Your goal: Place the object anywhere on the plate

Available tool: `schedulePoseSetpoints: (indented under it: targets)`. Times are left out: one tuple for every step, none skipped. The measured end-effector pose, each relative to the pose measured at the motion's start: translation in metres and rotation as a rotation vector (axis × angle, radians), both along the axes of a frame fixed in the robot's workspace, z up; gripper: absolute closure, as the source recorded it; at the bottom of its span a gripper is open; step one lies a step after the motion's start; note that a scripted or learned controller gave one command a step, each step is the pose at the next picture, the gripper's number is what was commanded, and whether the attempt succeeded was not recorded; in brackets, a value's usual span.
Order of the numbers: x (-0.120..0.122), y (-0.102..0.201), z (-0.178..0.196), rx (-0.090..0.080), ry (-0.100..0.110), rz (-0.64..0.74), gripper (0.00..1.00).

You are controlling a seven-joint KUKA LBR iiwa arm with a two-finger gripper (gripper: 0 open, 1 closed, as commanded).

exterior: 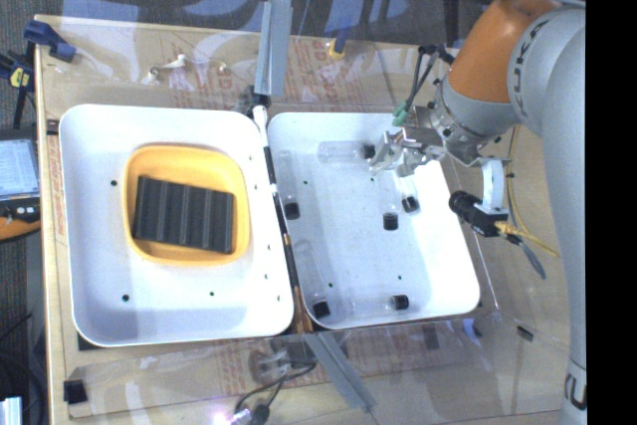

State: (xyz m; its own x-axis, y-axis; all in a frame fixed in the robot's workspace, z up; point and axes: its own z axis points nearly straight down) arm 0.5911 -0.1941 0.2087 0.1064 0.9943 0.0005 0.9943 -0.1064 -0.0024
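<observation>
Nearest in the right bin [348,254], small black studs [399,302] sit well apart on the floor. Further back, in the left bin [100,294], the black ridged object [184,214] lies flat within the yellow plate [184,157], so the task appears met. At the far side of the right bin the gripper [398,154] hangs low; whether it is spread or closed cannot be told. Risk: a low sweep leftward could clip the bin wall or knock the object off.

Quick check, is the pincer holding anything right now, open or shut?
Pincer: over the right bin, near its far edge; open or shut cannot be told, and nothing can be made out in it.
</observation>
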Motion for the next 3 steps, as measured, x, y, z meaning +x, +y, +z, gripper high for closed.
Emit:
schedulePoseSetpoints:
  targets:
    - [-0.007, 0.062, -0.019, 0.001, 0.003, 0.114, 1.00]
    - [0.015, 0.147, -0.017, 0.000, -0.001, 0.273, 1.00]
    - [-0.007, 0.208, -0.003, 0.001, 0.003, 0.526, 1.00]
